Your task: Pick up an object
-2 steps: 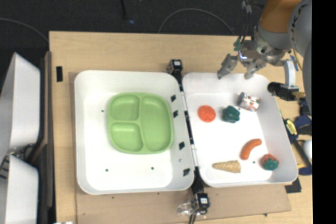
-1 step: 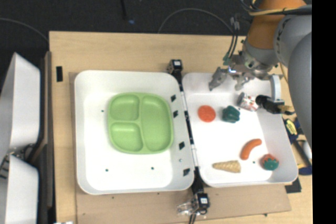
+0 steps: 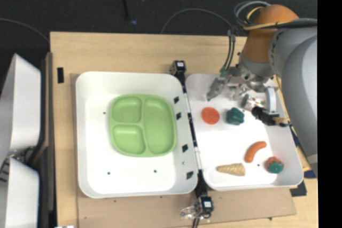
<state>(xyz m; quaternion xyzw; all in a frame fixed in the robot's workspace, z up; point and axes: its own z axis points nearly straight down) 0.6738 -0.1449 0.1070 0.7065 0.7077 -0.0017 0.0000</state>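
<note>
A grey arm's gripper [image 3: 231, 89] is hovering over the right bin [image 3: 214, 152] near an orange disc [image 3: 210, 116] and a teal toy [image 3: 234, 116], while a green divided plate [image 3: 143, 125] is sitting in the left bin [image 3: 91, 168]

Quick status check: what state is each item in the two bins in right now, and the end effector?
Green divided plate: flat in left bin, compartments bare.
Red round piece: loose on right bin floor.
Dark green piece: loose, beside the red one.
Orange sausage: lying free.
Cone: on its side.
Red-green piece: loose near corner.
End effector: above the right bin's far end, holding nothing.
</note>
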